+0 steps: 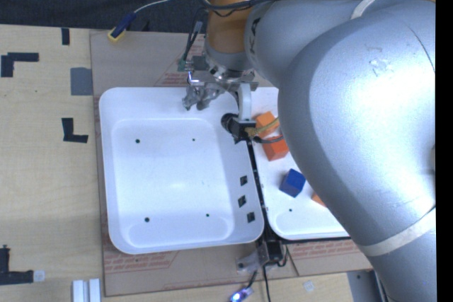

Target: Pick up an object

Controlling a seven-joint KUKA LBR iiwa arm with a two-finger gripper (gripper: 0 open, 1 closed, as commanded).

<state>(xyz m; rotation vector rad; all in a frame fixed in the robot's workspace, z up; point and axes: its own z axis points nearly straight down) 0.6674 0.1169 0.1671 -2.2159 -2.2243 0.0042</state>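
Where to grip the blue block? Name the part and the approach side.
Probably from straight above, closing on two opposite flat sides of the blue block. It sits alone on the right bin floor, apart from the orange block, with open floor around it.

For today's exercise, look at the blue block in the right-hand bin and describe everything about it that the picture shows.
The blue block is a small cube-like piece, solid blue, matte, likely plastic or foam. It sits on the floor of the right bin, turned so a corner points toward the camera. It stands apart from the orange block above it and touches nothing but the bin floor. The grey arm overhangs the bin beside it.
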